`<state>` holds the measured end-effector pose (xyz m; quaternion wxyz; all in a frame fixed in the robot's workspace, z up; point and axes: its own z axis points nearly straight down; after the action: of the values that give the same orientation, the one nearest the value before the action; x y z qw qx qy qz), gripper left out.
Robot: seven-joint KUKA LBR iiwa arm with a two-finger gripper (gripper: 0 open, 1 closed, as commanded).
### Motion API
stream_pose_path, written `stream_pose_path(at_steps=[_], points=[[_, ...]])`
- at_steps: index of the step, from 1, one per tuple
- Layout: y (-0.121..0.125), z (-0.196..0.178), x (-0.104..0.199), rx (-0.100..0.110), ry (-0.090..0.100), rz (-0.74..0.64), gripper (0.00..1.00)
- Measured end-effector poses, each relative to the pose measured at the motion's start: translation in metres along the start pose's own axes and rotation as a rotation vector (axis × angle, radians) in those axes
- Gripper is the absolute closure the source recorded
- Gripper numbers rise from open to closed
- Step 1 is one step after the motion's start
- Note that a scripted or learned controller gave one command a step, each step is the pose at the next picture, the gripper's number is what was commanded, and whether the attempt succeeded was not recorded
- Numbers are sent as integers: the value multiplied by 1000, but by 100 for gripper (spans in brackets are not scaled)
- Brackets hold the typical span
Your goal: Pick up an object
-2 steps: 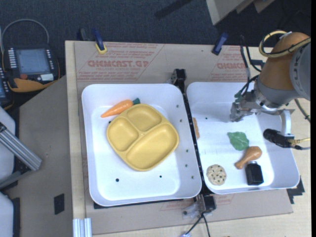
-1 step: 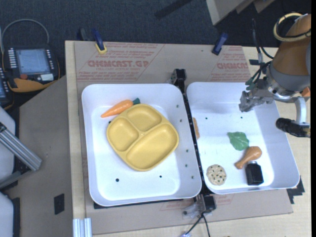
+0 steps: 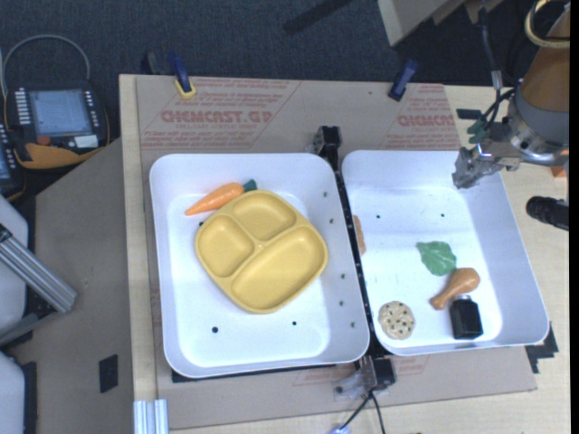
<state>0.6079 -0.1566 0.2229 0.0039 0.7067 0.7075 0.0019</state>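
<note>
Objects for picking sit mostly in the right white bin (image 3: 507, 242): a brown toy chicken drumstick (image 3: 455, 287), a green leaf-shaped toy (image 3: 438, 257) just above it, a round speckled cookie (image 3: 396, 319) near the front left corner, and a small black block (image 3: 466, 318) just beside the drumstick's lower end. In the left white bin (image 3: 172, 269) lie a yellow three-compartment plastic plate (image 3: 261, 250) and an orange toy carrot (image 3: 215, 197) touching the plate's upper left rim.

The gripper (image 3: 472, 164) hangs over the back right part of the right bin, near its far wall, well apart from all four small items. How far the fingers are open cannot be told from this slanted view; nothing appears to be held between them.

Risks, as I judge them: the drumstick, leaf and block crowd together, so a descent on one could nudge or pinch a neighbour and spoil the grip. The cookie and the leaf look flat, which may let the fingers close over them without purchase. The drumstick's rounded, tapering shape could squirt out sideways if gripped off-centre. Coming down where the gripper now hangs would probably close on bare bin floor, or clip the bin wall. The bins rest on a brown cardboard-covered tabletop (image 3: 271, 116).
</note>
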Motion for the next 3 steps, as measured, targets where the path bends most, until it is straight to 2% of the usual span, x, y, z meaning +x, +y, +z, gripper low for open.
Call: stream_pose_path(at_steps=[1, 2, 3], points=[[3, -11, 53, 3, 4, -5, 100], [9, -3, 100, 10, 5, -4, 100], [22, 2, 152, 6, 4, -5, 100]])
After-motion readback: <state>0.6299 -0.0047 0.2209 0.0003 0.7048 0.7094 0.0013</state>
